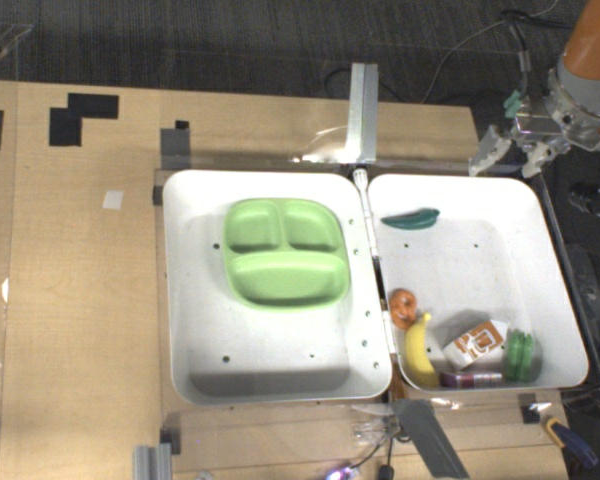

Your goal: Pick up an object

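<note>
A green tray (284,251) sits in the left bin (190,298), while the right bin (500,258) holds a teal pod (411,218) near its top and a donut (404,303), banana (420,349), carton (477,342) and green disc (521,356) clustered at its lower edge. The gripper (508,152) hovers above the right bin's upper-right corner, fingers spread and empty. The pod, lying left-right, is the nearest object, down and left of it.

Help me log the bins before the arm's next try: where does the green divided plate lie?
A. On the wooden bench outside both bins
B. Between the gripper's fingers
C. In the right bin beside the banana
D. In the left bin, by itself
D: the green divided plate lies flat in the left bin, while the banana sits in the right bin.
</note>
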`<state>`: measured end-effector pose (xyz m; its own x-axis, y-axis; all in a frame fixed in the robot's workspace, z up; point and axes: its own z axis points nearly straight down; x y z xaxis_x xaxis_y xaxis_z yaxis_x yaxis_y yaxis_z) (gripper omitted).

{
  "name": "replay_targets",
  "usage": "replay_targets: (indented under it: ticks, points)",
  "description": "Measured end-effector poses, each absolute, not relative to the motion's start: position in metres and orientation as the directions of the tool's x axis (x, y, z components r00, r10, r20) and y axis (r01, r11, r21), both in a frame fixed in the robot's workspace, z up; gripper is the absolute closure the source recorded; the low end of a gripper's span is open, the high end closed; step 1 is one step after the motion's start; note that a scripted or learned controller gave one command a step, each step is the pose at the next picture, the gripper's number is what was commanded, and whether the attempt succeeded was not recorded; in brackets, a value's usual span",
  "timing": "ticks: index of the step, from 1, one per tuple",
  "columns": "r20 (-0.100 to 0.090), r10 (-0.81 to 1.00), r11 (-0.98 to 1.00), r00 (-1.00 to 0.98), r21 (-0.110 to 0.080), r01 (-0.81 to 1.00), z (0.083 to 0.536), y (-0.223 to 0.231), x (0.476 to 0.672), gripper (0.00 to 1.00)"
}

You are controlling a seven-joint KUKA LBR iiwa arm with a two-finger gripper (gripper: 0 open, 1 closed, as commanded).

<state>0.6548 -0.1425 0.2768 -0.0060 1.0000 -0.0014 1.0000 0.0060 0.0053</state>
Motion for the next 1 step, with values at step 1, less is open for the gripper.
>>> replay_targets:
  ticks: [1]
  points:
    - [-0.001, 1.000, 0.006, -0.006, 0.005, 1.000, 0.2768, -0.1425, 0.6548, 0.00]
